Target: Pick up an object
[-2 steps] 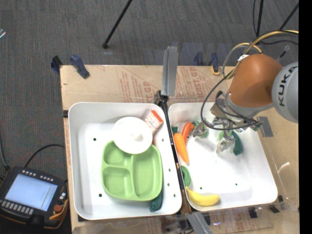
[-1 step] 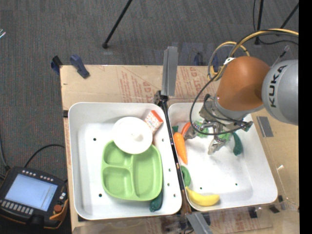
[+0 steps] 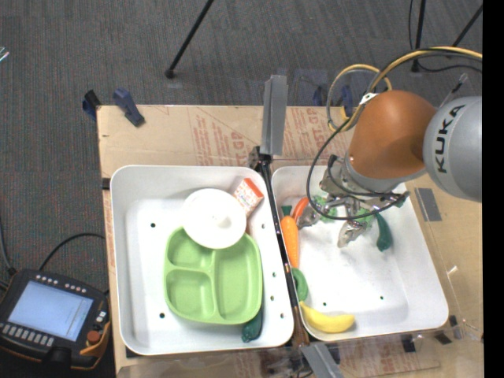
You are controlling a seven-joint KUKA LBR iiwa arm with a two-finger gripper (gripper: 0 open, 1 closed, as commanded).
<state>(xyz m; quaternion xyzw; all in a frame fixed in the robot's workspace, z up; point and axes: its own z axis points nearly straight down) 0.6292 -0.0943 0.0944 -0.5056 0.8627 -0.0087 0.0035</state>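
My gripper [image 3: 328, 225] hangs over the upper left part of the right bin [image 3: 409, 290], under the orange wrist band. Its fingers [image 3: 347, 233] stand apart, open, with nothing between them. Just left of it an orange carrot [image 3: 290, 239] lies along the bin's left wall, with a smaller orange piece [image 3: 300, 207] above it. To the gripper's right lies a dark teal object [image 3: 383, 233]. A yellow banana [image 3: 327, 320] rests at the bin's front edge, and a green object [image 3: 300, 284] sits below the carrot.
The left bin [image 3: 130, 290] holds a green divided tray [image 3: 214, 282], a white round dish [image 3: 215, 218] overlapping its top, a red-and-white carton [image 3: 248, 196] and a dark green object [image 3: 252, 330] at the front. A pendant [image 3: 51, 313] lies on the floor at left.
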